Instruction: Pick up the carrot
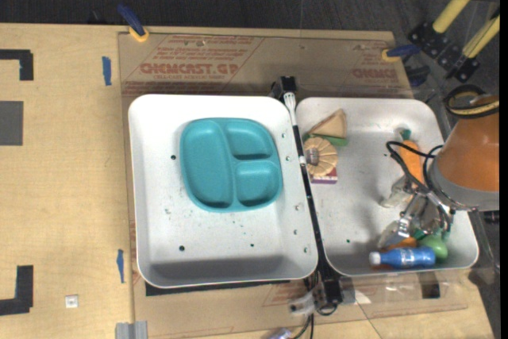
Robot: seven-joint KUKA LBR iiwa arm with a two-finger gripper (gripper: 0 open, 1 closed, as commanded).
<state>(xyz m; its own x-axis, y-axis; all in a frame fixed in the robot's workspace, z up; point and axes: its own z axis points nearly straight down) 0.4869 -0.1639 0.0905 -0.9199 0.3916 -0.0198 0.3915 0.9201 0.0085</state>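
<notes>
The carrot (412, 160) is an orange piece with a green top, lying at the right side of the right bin (357, 194). The arm's orange band (476, 163) hides part of it. My gripper (416, 212) hangs just in front of the carrot, low over the bin floor and close to a blue bottle (405, 256). The metal parts of the gripper blur together from this angle.
The left bin (151, 194) holds a teal divided tray (232, 163). In the right bin a tan wedge (330, 125) and a small round brown piece on purple (321, 159) lie near the left wall. A green item (437, 249) sits by the bottle at the front right corner.
</notes>
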